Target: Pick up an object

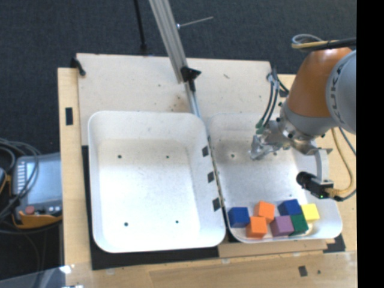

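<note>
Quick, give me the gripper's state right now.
Gripper: over the right bin, above and apart from the blocks; nothing seen in it; open or shut cannot be told.

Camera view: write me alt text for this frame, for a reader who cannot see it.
A grey arm with an orange band reaches from the right, its gripper over the middle of the right bin, apart from a cluster of coloured blocks (blue, orange, purple, green, yellow) at that bin's near edge. The left bin sits beside it.
</note>
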